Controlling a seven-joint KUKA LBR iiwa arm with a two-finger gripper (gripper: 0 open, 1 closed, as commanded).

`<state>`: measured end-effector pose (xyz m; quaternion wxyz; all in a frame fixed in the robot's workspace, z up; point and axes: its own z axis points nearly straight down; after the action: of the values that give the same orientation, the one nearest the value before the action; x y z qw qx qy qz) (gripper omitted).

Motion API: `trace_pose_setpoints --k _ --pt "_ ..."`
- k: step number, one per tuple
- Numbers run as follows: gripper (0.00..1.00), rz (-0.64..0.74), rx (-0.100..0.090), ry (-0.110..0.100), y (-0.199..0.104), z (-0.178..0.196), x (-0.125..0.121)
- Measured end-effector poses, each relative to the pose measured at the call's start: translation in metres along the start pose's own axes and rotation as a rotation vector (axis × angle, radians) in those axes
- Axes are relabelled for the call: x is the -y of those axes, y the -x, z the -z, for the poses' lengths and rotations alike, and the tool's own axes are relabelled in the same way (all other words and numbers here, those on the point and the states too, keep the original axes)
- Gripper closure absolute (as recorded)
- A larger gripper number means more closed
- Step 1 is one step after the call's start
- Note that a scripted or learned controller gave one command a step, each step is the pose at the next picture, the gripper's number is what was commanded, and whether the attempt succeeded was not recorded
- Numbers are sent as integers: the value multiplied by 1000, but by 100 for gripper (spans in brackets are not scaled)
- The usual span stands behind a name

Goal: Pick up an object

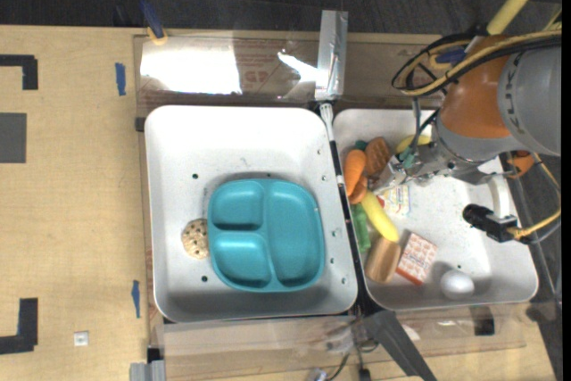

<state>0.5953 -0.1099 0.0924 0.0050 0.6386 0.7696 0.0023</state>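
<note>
The right bin (508,277) holds a pile of toy food along its left wall: an orange carrot (355,170), a brown piece (378,153), a yellow banana (380,218), a green piece (362,230), a tan cylinder (384,259) and a red-and-white box (416,257). A pale round object (458,284) lies near the front wall. My gripper (398,174) hangs low over the left half of this bin, just right of the carrot and brown piece and above the banana. Nothing can be seen held in it.
The left bin (178,147) carries a teal divided plate (266,232) with a cookie (195,237) at its left side. The grey arm with its orange band (473,107) and cables cover the right bin's back right corner. A black clip (486,219) juts out over the bin's right side.
</note>
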Motion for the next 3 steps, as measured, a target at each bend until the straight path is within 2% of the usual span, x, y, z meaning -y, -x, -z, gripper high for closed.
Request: trace_pose_setpoints --k 1,2,3 --pt "100 0 1 10 -1 12 -3" --pt "0 0 1 9 0 12 -3" --pt "0 304 -9 -17 7 47 -21"
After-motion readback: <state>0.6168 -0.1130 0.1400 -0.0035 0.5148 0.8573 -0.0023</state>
